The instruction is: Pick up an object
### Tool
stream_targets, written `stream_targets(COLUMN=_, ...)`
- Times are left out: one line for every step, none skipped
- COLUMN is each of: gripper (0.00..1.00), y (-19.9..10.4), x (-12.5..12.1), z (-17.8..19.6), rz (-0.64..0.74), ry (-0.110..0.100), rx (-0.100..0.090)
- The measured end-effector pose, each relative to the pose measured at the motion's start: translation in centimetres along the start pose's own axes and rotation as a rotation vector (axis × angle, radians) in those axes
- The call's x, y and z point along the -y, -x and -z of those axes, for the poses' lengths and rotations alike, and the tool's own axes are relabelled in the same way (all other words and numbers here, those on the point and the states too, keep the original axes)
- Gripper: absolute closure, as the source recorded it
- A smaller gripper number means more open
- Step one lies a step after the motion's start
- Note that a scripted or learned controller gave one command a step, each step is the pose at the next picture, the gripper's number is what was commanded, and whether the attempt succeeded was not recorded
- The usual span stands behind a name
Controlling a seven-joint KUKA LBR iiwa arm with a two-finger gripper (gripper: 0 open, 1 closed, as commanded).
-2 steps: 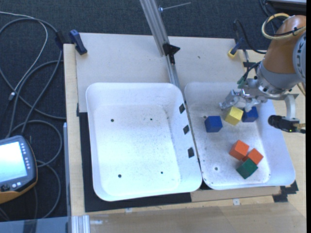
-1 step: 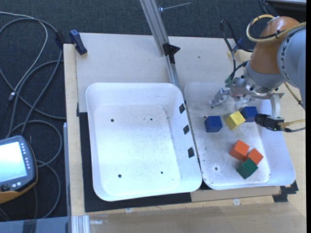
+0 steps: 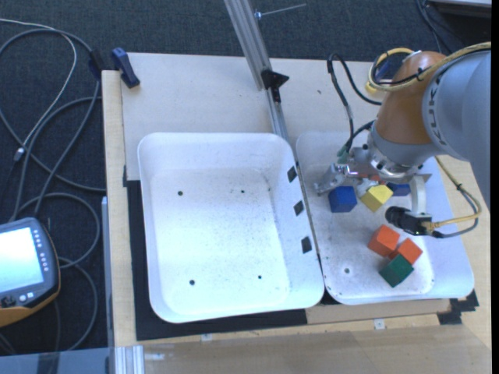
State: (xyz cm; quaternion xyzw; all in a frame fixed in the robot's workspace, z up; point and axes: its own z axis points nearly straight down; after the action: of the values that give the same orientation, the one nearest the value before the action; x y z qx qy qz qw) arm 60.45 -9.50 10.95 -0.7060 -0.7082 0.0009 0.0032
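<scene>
My gripper (image 3: 348, 179) hangs low over the back part of the right bin (image 3: 446, 283), under the grey and orange wrist. A blue cube (image 3: 341, 200) lies just in front of it, touching or nearly touching its tip. A yellow cube (image 3: 376, 197) sits right beside the blue one, partly under the wrist. Nearer the front lie two orange blocks (image 3: 383, 241) (image 3: 409, 250) and a green cube (image 3: 397, 271), close together. A bit of another blue piece (image 3: 398, 188) peeks out behind the yellow cube.
The left bin (image 3: 156, 150) stands beside the right one, the two sharing a raised rim with black clips (image 3: 299, 207). A slanted aluminium pole (image 3: 248, 33) rises behind the bins. A black cable end (image 3: 405, 219) hangs from the wrist over the orange blocks.
</scene>
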Motion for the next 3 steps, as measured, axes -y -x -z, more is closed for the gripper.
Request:
stream_targets(gripper=1.0, y=0.2, x=-0.2, z=1.2, rz=-0.002, ry=0.006, rx=0.001)
stream_targets(gripper=1.0, y=-8.5, x=-1.1, z=9.5, rz=0.008, ry=0.015, rx=0.0)
stream_targets(gripper=1.0, y=-14.3, x=-2.2, z=9.9, rz=0.005, ry=0.008, rx=0.0)
